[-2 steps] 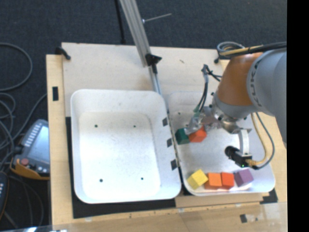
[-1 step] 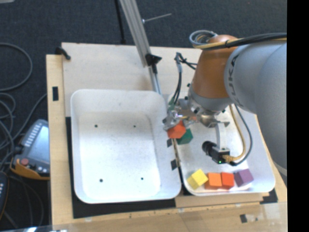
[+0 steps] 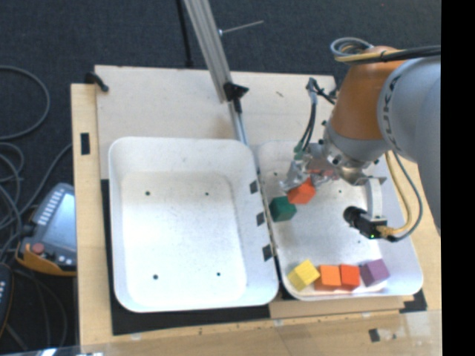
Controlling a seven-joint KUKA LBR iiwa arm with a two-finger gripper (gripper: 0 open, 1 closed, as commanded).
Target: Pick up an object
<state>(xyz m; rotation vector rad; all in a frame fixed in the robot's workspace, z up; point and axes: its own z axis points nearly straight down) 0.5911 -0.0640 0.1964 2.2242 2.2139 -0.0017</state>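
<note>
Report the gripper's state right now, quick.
Gripper: low in the right bin, at the orange block beside the green block; open or shut cannot be told, and no grasp is confirmed.

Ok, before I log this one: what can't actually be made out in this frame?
- Gripper: whether it truly holds the small orange block at its tip; the parts blur together.
- Dark green block: touching the orange block or just beside it, too small to tell.
- Right-hand white bin: its upper part lies hidden beneath the grey and orange arm.
</note>
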